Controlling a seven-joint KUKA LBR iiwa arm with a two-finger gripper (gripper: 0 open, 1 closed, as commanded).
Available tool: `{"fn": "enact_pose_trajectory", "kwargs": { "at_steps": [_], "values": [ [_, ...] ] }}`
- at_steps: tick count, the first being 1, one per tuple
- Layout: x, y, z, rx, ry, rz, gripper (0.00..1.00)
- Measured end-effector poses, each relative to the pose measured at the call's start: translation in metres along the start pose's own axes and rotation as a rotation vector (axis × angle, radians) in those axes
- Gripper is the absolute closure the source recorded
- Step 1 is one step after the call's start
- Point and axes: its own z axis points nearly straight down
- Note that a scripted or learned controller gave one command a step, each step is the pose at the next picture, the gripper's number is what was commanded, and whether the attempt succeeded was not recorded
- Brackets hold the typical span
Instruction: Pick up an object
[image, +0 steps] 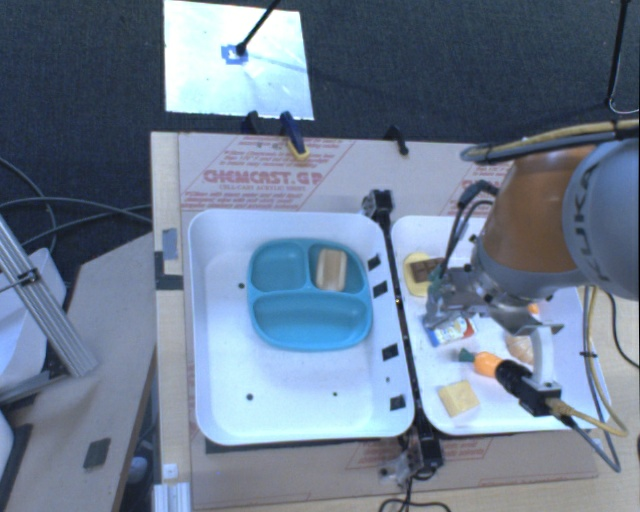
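Glossy white plastic bins (215, 300); a smooth blue plastic divided tray (300, 320); the counter (260, 170) looks like matt printed cardboard.

tan block (331, 268) in blue tray (300, 325)

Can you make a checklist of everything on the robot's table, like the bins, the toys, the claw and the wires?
Surface: two white bins side by side, left bin and right bin, on a board with red print.
Job's things: tan block in the upper right compartment of the blue tray; yellow block, orange piece and small packet in the right bin.
Clutter: nothing seen.
Claw: claw low over the right bin, mostly hidden by the arm.
Cables: dark cables on the floor at left; yellow hose at the right bin.
Surroundings: shiny plate on dark carpet.
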Motion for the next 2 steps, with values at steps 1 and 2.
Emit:
{"fn": "enact_pose_trajectory", "kwargs": {
  "at_steps": [1,2],
  "values": [
    [-0.0132,-0.0033,-0.0142,-0.003,0.000,0.006,1.00],
    [-0.0162,-0.0066,-0.0115,-0.002,-0.001,0.006,1.00]
  ]
}}
